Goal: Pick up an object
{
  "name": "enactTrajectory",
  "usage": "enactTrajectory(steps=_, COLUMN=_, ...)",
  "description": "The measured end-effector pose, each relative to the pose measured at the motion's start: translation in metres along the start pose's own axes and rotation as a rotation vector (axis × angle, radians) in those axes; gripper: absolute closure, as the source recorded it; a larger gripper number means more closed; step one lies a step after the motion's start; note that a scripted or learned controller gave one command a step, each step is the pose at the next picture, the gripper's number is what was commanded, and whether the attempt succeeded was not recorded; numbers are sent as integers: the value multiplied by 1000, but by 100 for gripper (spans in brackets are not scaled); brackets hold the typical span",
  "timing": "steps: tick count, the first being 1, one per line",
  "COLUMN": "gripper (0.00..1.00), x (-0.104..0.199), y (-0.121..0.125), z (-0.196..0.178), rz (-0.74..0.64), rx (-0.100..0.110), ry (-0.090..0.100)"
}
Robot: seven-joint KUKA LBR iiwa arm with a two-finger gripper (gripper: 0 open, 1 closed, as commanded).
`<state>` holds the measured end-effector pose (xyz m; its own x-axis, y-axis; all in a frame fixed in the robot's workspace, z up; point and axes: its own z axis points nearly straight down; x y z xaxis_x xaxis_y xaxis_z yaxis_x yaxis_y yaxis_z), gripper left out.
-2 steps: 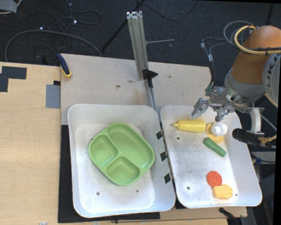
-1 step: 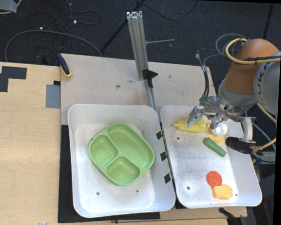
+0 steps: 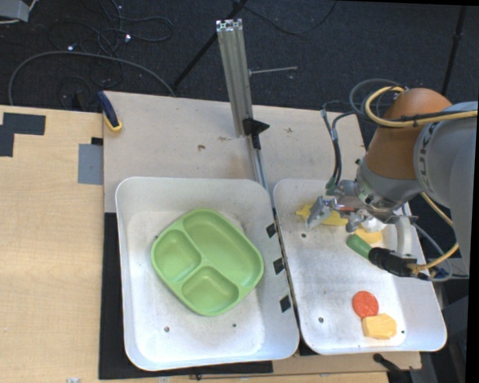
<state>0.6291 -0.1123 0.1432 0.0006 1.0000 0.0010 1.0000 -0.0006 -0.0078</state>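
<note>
My gripper (image 3: pixel 333 212) is low over the far left corner of the right bin (image 3: pixel 329 311), and it is open. A yellow thing (image 3: pixel 332 219) lies on the bin floor under and between the fingers, with a yellow tip (image 3: pixel 304 212) sticking out to the left. Another yellow piece (image 3: pixel 370 235) and a green thing (image 3: pixel 358 243) lie just right of the gripper. Near the bin's front right sit a red disc (image 3: pixel 366 302) and a yellow block (image 3: pixel 379 326). Nothing is lifted.
The left bin (image 3: pixel 137 317) holds a green divided plate (image 3: pixel 208 261). An upright aluminium post (image 3: pixel 236 74) stands behind the bins. A blue and yellow tool (image 3: pixel 110 112) lies on the bench at the far left.
</note>
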Motion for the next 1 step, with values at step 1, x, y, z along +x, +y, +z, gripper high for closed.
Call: enactTrajectory(steps=1, gripper=0, x=0, y=0, z=40, rz=3, rx=-6, ry=-1)
